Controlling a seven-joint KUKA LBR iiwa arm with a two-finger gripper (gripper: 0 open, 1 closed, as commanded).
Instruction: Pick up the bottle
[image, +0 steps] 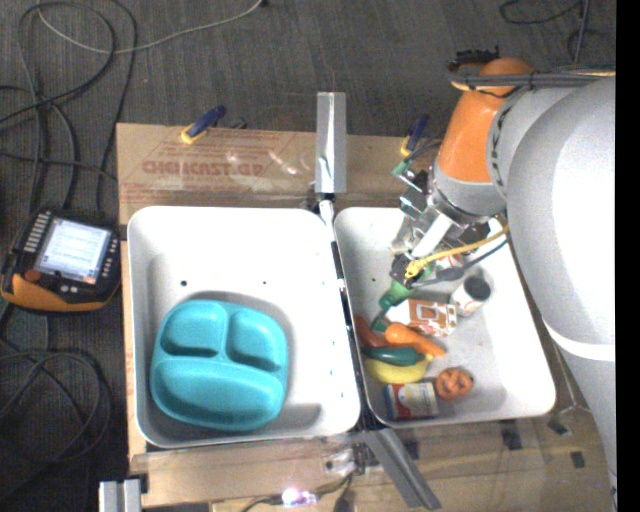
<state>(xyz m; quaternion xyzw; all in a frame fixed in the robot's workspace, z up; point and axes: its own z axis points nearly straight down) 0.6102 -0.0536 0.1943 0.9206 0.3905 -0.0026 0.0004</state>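
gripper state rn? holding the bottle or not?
Gripper: cannot be told. It hangs low over the right bin, at the green bottle, which lies among the toys; no grasp is visible.

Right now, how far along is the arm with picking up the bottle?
Done: the arm has reached into the right bin, and the gripper sits low over the toy pile. In hand: it is right above the green bottle, which lies in the bin beside the carrot and banana. Left: a grip on the bottle cannot be confirmed, and it has not been lifted off the bin floor.
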